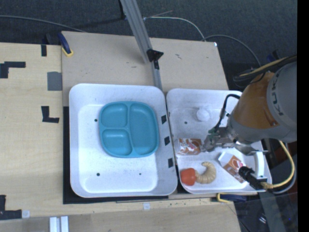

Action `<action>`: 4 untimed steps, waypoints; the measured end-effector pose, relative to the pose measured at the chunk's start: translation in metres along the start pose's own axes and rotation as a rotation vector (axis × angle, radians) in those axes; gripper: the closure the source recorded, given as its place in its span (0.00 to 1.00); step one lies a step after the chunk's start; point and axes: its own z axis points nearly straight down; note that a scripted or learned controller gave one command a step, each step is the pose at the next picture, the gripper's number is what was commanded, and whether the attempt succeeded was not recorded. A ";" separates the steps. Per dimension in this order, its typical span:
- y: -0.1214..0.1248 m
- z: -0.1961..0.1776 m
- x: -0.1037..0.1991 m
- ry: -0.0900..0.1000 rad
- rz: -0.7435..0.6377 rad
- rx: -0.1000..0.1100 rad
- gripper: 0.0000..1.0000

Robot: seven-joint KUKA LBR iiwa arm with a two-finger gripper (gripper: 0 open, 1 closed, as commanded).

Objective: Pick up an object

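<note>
Whether the gripper [211, 142] is open or closed I cannot tell, because its tip is a small dark shape seen from above. It is low inside the right bin [188, 98], just beside a flat packet [189, 146], and I see no object held in it.

A bench [29, 129] of pale, smooth wood bears short pieces of black tape and one grey square. A blue clamp [64, 43] with a yellow tip sits at its far edge. A thin metal pole [136, 21] crosses the far side at a slant. Around the bench the floor [241, 8] is dark and rough like carpet, with thin cables [190, 25] lying on it.

Both bins are white, shallow, with rounded corners. The left bin [84, 178] holds a turquoise plastic plate [129, 129], glossy, divided into three compartments.

The objects to pick up all lie in the right bin. The packet is shiny, red, brown and white. Behind it is a small white round piece [203, 114]. At the near side a red ball [189, 176] touches a tan curved piece [208, 173] shaped like a croissant. A small white and orange box [231, 163] lies tilted under the grey and orange arm [263, 110].
</note>
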 end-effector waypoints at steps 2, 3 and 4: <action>0.004 -0.086 -0.004 0.000 0.000 0.012 1.00; 0.005 -0.127 -0.004 0.000 0.000 0.013 1.00; 0.036 -0.117 0.040 0.002 -0.004 0.017 1.00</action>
